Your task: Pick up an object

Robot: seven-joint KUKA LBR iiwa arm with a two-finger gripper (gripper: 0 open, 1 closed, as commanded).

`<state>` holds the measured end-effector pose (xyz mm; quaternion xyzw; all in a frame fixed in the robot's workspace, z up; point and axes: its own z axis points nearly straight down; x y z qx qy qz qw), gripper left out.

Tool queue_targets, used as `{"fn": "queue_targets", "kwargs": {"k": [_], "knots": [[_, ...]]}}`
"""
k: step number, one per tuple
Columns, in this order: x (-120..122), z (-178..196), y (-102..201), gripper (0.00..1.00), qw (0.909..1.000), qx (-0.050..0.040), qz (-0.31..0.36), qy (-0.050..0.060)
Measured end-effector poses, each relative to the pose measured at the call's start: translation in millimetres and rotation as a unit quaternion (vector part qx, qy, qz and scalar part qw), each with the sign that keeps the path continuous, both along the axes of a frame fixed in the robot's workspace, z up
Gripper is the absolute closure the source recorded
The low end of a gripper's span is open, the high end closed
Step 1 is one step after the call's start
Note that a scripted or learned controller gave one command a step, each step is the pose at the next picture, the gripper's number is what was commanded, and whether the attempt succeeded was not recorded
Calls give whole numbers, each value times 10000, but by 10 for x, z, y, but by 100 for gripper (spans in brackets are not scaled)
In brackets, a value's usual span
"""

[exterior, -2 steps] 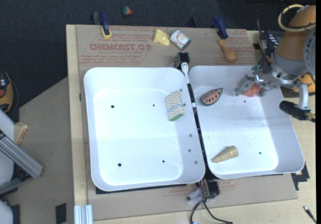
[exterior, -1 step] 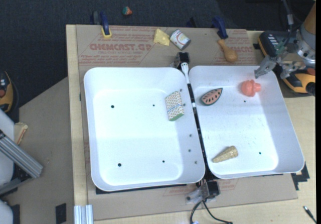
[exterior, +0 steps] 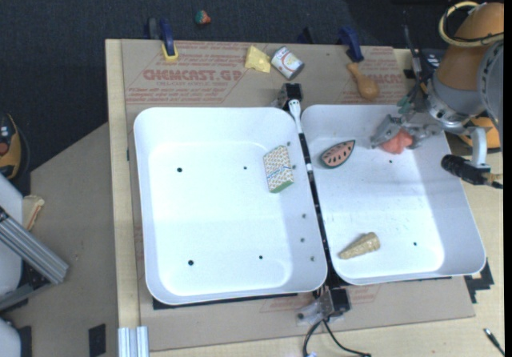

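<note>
Red, soft-looking lump (exterior: 396,142) is seen at the far edge of the right white bin (exterior: 448,259), directly beneath the jaws of the grey gripper (exterior: 398,133); whether it is pinched cannot be told, though placement suggests a grasp attempt.

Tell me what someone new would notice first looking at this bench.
Probably the grey arm's gripper at the far end of the right bin, down on a small red object. Next, the patterned block by the left bin's right wall, and the slice-shaped piece and tan cone in the right bin.
</note>
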<state>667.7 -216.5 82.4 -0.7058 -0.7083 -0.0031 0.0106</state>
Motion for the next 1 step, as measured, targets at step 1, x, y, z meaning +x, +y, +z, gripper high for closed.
{"fn": "queue_targets", "kwargs": {"k": [1], "knots": [[17, 2239, 448, 0, 9998, -118, 8, -153]]}}
